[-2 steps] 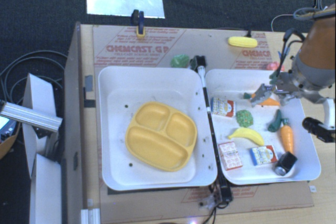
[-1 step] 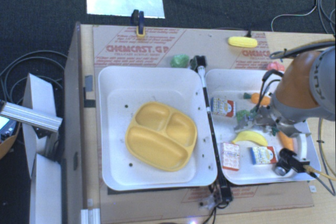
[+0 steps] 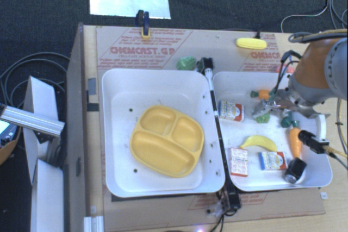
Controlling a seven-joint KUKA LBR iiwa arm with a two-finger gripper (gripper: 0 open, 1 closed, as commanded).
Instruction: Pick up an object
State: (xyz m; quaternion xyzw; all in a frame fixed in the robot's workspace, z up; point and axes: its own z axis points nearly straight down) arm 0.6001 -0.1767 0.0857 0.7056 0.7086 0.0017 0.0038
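The grey arm with its orange band (image 3: pixel 318 65) reaches in from the right over the right bin (image 3: pixel 326 174). My gripper (image 3: pixel 278 105) hangs low at the bin's back right, right beside a green leafy toy (image 3: pixel 262 115) and just below a small orange piece (image 3: pixel 263 94). Lying in the same bin are a small carton (image 3: pixel 231 111), a banana (image 3: pixel 259 142), a carrot (image 3: pixel 294 141), two flat snack packs (image 3: pixel 238 162) (image 3: pixel 272 160) and a dark can (image 3: pixel 294 170). A teal bit (image 3: pixel 286 121) lies under the gripper.
In the left bin (image 3: pixel 117 133) rests a yellow divided plate (image 3: pixel 167 140). Behind the bins on the cardboard lie a green object (image 3: pixel 186 63) and a yellow object (image 3: pixel 251 43). A black clamp (image 3: pixel 207 66) sits where the bins meet.
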